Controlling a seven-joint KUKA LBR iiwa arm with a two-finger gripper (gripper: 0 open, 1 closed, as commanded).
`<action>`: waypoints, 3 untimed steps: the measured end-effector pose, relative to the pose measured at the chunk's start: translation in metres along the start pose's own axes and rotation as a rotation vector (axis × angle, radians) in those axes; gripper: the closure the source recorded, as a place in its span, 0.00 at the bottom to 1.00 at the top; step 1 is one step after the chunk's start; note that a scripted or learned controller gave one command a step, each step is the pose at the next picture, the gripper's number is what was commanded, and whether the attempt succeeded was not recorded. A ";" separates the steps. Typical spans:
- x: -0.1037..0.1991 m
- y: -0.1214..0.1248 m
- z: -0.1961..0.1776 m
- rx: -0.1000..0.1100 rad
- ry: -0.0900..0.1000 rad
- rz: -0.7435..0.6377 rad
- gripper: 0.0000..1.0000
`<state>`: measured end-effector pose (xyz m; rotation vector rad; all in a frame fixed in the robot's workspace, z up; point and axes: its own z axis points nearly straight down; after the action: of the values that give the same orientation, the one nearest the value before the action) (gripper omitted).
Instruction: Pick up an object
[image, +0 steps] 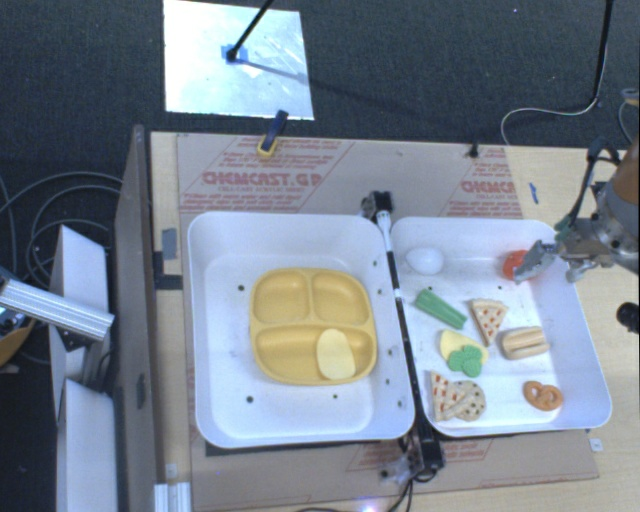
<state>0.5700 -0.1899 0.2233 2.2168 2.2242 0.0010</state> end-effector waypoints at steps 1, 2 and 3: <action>-0.016 0.027 0.140 0.008 0.002 0.000 0.00; -0.016 0.076 0.138 -0.005 -0.001 -0.003 0.00; -0.017 0.073 0.128 0.003 0.000 -0.004 1.00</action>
<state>0.6435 -0.2067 0.0953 2.2141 2.2297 -0.0024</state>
